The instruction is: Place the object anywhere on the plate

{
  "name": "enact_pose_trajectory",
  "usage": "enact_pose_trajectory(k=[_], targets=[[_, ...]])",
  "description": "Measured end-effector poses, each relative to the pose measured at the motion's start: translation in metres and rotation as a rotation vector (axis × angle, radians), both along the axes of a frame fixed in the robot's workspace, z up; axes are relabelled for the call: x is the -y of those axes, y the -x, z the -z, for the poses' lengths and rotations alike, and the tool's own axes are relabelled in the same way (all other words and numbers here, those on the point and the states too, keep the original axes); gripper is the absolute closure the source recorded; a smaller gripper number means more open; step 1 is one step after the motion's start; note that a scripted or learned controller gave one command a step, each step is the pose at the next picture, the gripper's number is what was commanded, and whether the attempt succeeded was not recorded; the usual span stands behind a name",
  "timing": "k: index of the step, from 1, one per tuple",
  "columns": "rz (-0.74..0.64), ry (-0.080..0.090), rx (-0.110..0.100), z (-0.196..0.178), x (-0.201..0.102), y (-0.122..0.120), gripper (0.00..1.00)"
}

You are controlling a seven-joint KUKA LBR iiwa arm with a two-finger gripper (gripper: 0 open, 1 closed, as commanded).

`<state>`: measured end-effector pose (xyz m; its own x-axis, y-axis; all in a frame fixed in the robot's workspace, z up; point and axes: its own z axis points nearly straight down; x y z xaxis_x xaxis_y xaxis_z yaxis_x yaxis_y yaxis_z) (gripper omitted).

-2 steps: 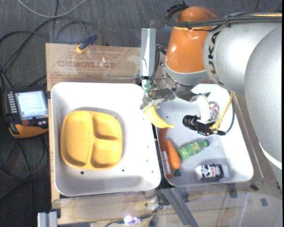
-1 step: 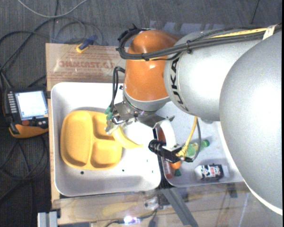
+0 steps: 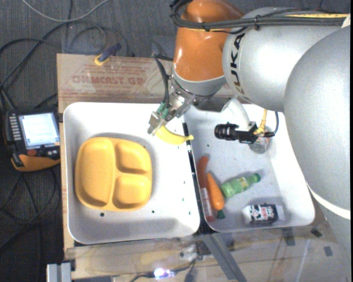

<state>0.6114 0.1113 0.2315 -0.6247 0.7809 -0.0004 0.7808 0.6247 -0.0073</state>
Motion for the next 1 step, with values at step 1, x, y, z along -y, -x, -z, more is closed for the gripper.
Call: enact_pose_trajectory(k=[1], targets=[[-0.007, -0.003, -0.003, 0.0254, -0.06, 0.0459, 1.0]])
